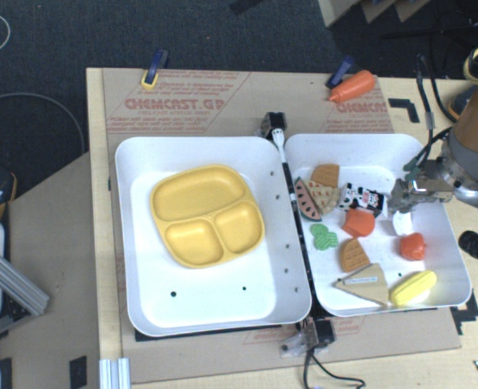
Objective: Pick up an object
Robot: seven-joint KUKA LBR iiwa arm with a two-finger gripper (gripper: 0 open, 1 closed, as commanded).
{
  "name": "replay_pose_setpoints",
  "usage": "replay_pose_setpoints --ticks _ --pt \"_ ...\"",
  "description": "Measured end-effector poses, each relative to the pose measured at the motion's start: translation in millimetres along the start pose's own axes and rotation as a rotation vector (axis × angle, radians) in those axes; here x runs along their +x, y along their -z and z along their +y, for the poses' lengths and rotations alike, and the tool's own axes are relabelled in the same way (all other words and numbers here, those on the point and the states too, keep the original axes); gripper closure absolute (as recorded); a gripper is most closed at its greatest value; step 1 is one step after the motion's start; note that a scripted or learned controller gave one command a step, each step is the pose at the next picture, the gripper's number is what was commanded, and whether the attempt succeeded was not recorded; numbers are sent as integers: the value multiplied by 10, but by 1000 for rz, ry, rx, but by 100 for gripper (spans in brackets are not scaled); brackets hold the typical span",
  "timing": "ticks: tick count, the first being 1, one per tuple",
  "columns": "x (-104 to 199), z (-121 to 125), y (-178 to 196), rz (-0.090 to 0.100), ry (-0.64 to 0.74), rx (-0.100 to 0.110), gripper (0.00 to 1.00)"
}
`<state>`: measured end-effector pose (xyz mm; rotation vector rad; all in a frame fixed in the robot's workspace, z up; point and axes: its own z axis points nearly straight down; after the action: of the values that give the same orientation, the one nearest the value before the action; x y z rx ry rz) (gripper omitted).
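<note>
The right bin [385, 146] holds several toy foods: a watermelon slice [305, 201], a brown waffle piece [325, 176], a black-and-white piece [361, 198], an orange-red tomato [358, 222], a green piece [323, 237], a brown cookie [353, 254], a sandwich wedge [365, 283], a yellow piece [413, 287], a red piece [412, 246] and a small white piece [403, 222]. My gripper [407, 198] hangs low over the right part of this bin, just above the white piece and right of the black-and-white piece. Nothing shows in its grasp.
A yellow divided plate [206, 215] lies in the left bin [142, 290]. An orange carrot-like toy [352, 86] rests on the bench behind the right bin. Clamps sit at the bins' shared edge, at the back [274, 124] and at the front [313, 331].
</note>
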<state>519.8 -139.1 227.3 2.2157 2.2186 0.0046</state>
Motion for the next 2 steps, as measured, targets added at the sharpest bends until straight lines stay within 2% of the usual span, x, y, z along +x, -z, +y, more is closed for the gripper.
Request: replay_pose_setpoints --ticks 1,2 --pt "201 533 71 1 4 0 100" --pt "428 1063 -50 1 4 0 100"
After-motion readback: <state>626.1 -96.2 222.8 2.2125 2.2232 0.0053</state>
